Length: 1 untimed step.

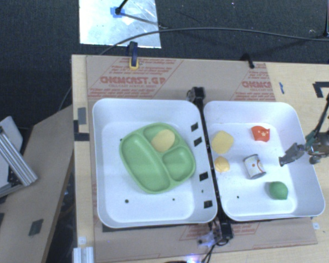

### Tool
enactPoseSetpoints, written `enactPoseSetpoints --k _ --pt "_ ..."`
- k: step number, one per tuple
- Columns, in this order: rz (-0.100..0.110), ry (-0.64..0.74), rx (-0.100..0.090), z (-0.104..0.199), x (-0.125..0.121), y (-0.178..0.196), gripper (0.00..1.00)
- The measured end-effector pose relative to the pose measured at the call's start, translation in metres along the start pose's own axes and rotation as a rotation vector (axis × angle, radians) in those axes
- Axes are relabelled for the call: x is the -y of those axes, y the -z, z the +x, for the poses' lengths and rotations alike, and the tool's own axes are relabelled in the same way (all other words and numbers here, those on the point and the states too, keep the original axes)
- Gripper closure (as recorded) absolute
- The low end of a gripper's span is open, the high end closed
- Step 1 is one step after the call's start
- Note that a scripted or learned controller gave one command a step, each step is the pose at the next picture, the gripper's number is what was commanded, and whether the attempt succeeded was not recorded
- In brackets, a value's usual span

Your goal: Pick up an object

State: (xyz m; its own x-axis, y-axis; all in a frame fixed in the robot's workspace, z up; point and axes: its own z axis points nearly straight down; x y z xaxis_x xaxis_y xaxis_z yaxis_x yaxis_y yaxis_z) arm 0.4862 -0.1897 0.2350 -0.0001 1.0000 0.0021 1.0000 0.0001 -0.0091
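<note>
Green ball (278, 190) in right bin (304, 201), green plate (156, 158) in left bin (109, 201)

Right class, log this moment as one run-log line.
hand: over right bin's right edge | nearest: can, green ball | lifted: nothing
</note>
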Motion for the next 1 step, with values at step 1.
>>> enactPoseSetpoints --k 1 --pt "-0.011 0.004 0.003 0.0005 -0.0025 0.0055 0.0"
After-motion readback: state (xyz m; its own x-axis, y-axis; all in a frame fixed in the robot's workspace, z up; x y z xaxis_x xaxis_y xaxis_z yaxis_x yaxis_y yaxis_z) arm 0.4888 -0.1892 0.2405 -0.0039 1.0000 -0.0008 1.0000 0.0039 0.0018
